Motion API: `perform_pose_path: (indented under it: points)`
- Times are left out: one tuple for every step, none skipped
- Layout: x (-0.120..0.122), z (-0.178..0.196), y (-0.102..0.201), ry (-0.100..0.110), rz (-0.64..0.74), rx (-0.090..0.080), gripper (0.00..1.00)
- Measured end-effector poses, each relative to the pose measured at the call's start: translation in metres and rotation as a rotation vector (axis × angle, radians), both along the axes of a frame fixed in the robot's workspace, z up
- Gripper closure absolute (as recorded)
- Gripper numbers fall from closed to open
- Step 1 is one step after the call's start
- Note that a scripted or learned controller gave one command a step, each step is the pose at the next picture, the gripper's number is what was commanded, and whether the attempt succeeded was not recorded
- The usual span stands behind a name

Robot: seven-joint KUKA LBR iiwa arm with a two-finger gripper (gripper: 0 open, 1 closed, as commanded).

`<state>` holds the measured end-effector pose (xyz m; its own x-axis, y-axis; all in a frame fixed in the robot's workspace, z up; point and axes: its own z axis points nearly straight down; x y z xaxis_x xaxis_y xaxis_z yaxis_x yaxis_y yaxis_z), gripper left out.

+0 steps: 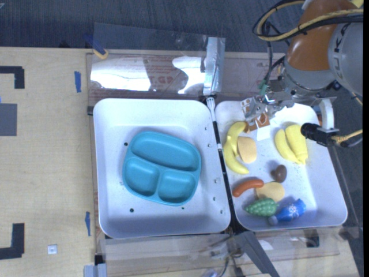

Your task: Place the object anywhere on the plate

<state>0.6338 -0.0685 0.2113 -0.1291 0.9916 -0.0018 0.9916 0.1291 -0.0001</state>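
Note:
A blue plate (161, 167) with three compartments lies in the left white bin (109, 120), with nothing on it. My gripper (258, 111) hangs over the back left corner of the right bin (328, 180), just above a yellow banana (232, 149) and a tan rounded piece (248, 149). I see nothing clearly held in the gripper. The arm's orange band (314, 22) is at the upper right.
The right bin also holds a second yellow banana bunch (292, 143), a small brown piece (279, 172), a red sausage (248, 185), a yellow lump (273, 191), a green piece (260, 208) and a blue bottle (290, 210). A shiny panel (150, 74) stands behind the left bin.

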Motion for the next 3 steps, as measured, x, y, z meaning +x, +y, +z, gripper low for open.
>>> perform_pose_path:
  points:
    - [-0.005, -0.025, 0.071, -0.004, 0.18, -0.002, 1.0]
    - [-0.088, 0.03, 0.201, -0.001, 0.192, 0.006, 1.0]
    - [-0.088, 0.029, 0.196, 0.002, 0.184, 0.002, 0.0]
